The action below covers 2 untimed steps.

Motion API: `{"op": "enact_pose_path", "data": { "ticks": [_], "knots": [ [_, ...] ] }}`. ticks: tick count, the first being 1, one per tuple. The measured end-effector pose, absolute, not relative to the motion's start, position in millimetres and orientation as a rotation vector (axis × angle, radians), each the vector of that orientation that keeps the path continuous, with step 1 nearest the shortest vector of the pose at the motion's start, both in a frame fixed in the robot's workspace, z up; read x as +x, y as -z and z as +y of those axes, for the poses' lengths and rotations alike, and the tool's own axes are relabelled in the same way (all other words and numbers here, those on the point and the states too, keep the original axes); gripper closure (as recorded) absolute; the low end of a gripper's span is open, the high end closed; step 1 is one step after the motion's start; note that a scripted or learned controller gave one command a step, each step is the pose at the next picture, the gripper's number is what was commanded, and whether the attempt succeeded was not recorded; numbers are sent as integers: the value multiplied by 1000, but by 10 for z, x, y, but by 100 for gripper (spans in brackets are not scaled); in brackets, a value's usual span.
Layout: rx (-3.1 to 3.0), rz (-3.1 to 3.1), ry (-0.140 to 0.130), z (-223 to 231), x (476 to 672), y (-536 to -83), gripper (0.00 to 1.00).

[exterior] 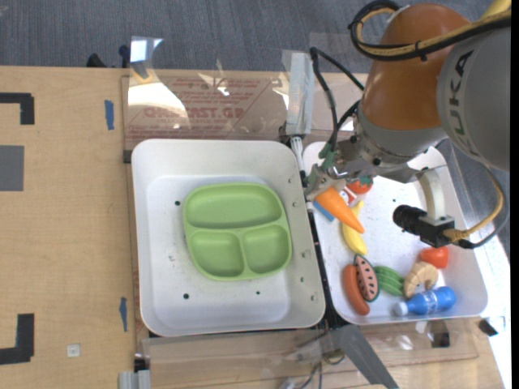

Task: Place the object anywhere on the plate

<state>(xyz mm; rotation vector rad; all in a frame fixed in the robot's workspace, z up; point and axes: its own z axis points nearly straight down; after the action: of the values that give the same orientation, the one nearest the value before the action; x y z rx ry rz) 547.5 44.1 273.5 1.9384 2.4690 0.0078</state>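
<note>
On the wooden bench [57,241] (grey carpet [203,6] behind), two white bins [154,168].

Arm reaching in from the right, wrist bent down low.

The arm [478,79] comes in from the upper right corner, its grey casing filling that corner, with black and yellow cables looping over the top. The orange band [409,59] bulges toward the camera just above the wrist. Below the band a grey wrist collar [397,140] narrows toward the gripper [340,164], which points down and to the left. The gripper's tip is small, dark and partly hidden under the wrist, so its state cannot be made out. A black cylindrical fitting [418,221] with a cable juts out lower right of the wrist.
</note>
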Motion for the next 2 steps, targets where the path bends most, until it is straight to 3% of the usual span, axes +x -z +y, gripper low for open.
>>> {"op": "enact_pose_path", "data": {
  "ticks": [1, 2],
  "knots": [
    [1945, 2467, 1, 416, 5467, -2713, 0],
    [1938, 2466, -3, 423, 5478, -2820, 100]
  ]
}}
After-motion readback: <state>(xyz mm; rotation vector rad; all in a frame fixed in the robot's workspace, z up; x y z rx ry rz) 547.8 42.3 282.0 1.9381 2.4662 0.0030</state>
